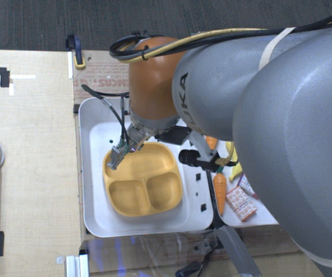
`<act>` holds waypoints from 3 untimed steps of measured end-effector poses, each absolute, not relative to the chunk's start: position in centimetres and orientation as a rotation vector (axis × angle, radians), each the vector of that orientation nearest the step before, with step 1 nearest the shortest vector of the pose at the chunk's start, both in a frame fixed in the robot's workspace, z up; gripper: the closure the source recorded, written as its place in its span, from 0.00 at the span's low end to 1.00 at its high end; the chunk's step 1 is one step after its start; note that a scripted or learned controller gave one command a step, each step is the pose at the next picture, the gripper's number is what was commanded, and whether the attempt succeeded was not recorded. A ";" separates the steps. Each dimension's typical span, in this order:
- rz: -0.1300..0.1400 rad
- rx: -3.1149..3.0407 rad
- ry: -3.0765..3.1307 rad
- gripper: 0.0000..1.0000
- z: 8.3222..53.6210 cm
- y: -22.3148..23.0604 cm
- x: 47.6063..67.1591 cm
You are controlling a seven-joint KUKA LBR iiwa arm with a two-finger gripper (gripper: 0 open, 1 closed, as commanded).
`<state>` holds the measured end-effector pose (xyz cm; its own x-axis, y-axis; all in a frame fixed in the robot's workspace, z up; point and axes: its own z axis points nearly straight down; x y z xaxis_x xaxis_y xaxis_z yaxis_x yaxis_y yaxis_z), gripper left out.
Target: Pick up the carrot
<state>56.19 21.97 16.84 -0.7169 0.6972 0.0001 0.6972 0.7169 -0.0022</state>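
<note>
The carrot [219, 193] is orange with a green top and lies upright in the view, in the right bin just past the divider between the bins. My gripper [116, 156] hangs over the left bin, at the upper left rim of a yellow divided plate [145, 184]. It is well to the left of the carrot, and nothing shows in its grasp. The arm's grey body hides most of the right bin.
The left white bin [92, 172] holds the yellow plate. Beside the carrot lie a red and white packet [241, 204], a yellow item [231, 152] and an orange item [212, 142]. A wooden bench top [27, 172] spreads to the left.
</note>
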 end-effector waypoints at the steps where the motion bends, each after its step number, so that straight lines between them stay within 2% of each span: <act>1: 0.002 -1.039 -2.967 0.00 28.1 15.3 58.5; 2: 0.004 -1.039 -2.968 1.00 28.9 15.2 58.5; 3: 0.001 -0.974 -2.989 1.00 31.4 19.5 58.3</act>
<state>58.28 19.48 31.41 -0.8081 0.5891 -0.0018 0.5891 0.8081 -0.0003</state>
